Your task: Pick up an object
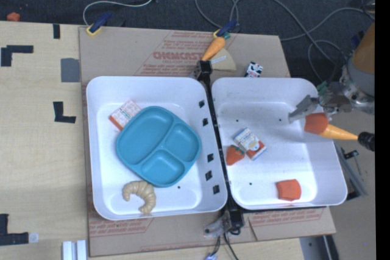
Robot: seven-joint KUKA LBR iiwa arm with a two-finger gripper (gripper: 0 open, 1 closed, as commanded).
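Note:
My gripper (318, 108) hangs over the right edge of the right bin (268, 94), reaching in from the right. Directly beneath it is an orange toy carrot (326, 126), its pointed end lying across the bin's right rim. The carrot touches the gripper's underside, but I cannot make out whether it is gripped. Also in the right bin are a small printed carton (248, 142), a red-orange piece (234, 155) against it, and an orange block (289, 189) near the front.
The left bin (100, 94) holds a blue divided plate (158, 145), a croissant (140, 195) and a small carton (125, 114). Behind the bins lie another carrot (213, 45), a pale wedge (224, 61), a small black-and-white item (255, 70) and cables.

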